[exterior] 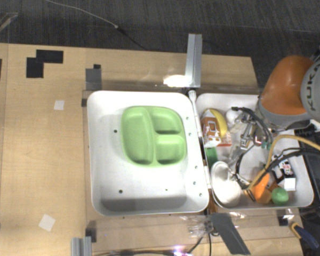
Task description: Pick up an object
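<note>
- From my remote station, the grey arm (309,89) with its orange band (288,87) reaches in from the right over the right-hand white bin (309,196).
- The gripper (245,137) hangs low among cables over the middle of that bin; whether it is spread or pressed together I cannot tell, as wires and metal parts hide it.
- No object shows clearly in its grasp.
- The pickable clutter all lies in the right bin: a banana (220,120), yellow and curved, lies near the back-left corner, beside a red and white packet (209,131).
- A small green item (210,154) lies against the left wall, and in front of it rests a white bowl (224,179), round and shallow.
- An orange carrot-like piece (261,188) lies near the front, with a green ball (280,196) just to its right.
- The left-hand white bin (104,185) carries a pale green divided tray (152,135), three compartments, rounded corners, sitting toward the bin's back.
- Both bins sit side by side on a light wooden worktop (37,159) marked with black squares and small pale tags.
- A metal post (194,57) stands behind the seam between the bins.
- Beyond the worktop lies dark carpet (149,9), crossed by a thin light cable (69,4).
</note>
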